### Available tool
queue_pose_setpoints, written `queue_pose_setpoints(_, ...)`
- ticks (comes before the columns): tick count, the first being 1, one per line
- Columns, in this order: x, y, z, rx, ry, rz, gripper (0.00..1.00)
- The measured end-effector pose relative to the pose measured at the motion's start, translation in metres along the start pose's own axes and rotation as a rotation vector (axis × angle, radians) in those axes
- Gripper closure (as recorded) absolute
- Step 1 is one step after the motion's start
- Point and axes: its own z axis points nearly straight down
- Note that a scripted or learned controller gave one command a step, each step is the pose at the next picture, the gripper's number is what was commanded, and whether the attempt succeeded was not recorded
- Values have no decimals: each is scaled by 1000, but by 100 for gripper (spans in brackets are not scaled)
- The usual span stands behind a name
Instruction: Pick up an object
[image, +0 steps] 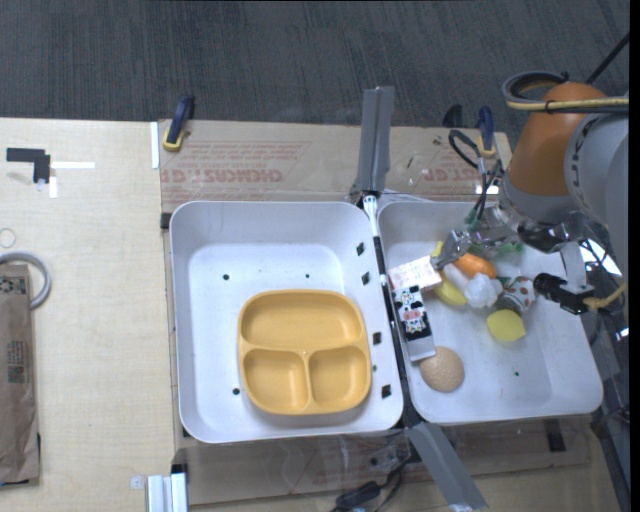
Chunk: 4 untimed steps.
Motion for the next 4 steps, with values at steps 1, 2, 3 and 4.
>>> queue_pose_setpoints(1,0,1,-9,-8,-4,0,100)
queue_pose_setpoints(2,2,1,-8,-3,2,0,0)
queue_pose_setpoints(3,11,-23,-3,-37,-20,41,0)
queue_pose_setpoints(4,16,-23,-10,-31,-9,39,100)
